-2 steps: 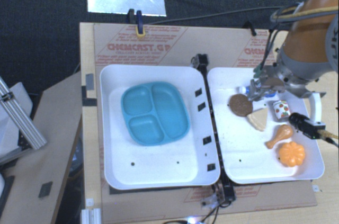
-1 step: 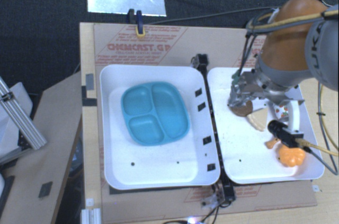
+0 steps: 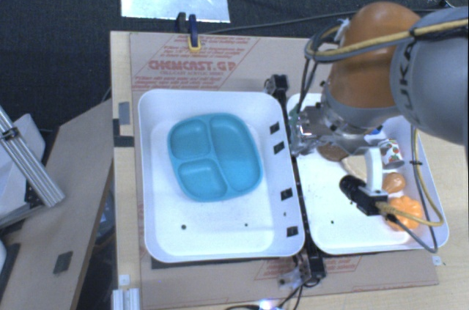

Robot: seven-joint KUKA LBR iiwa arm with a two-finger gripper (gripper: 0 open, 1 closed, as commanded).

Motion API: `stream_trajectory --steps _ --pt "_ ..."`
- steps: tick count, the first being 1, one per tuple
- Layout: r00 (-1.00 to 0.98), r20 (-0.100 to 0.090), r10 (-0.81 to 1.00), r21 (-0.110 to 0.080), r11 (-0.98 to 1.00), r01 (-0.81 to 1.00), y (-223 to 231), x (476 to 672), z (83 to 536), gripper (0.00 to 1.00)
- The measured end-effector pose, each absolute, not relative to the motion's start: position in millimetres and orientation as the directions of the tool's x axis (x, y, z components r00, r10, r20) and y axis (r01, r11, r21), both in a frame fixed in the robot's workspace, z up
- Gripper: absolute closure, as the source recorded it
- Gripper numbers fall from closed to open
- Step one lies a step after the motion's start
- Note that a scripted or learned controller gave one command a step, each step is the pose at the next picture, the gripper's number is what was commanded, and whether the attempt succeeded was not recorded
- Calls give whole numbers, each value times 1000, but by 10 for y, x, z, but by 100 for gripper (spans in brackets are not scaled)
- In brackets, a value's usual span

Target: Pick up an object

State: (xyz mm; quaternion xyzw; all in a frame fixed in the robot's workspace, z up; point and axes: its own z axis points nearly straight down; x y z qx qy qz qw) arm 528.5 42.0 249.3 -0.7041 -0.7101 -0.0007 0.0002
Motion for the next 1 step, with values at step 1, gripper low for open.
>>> stream_trajectory --steps 1 --pt "-11 2 1000 1 11 1000 1002 5219 2499 100"
